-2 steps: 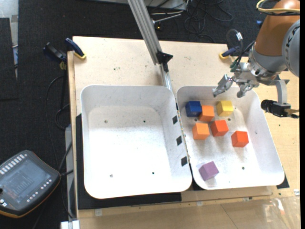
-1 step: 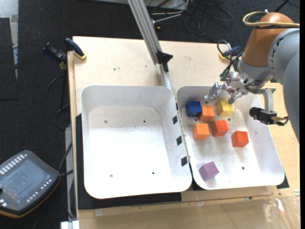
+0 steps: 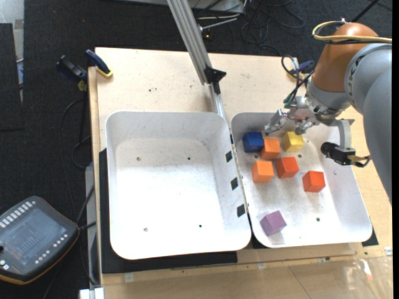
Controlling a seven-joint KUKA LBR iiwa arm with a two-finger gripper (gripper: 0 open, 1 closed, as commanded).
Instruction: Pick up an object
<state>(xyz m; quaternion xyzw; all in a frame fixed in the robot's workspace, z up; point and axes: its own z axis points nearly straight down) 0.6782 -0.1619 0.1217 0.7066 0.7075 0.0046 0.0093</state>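
Pale wood counter point(image 3: 156, 80) on dark, black-carpeted floor point(image 3: 50, 17); loose cables point(image 3: 274, 11) across floor at upper right; slanted aluminium rail point(image 3: 187, 30) from top centre down to counter; blue-yellow clamps point(image 3: 84, 67) at counter's upper left corner; grey teach pendant point(image 3: 31, 238) lower left; even, diffuse light.

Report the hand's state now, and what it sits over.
Hand: open or shut cannot be told; it sits low over the yellow cube and orange cube.
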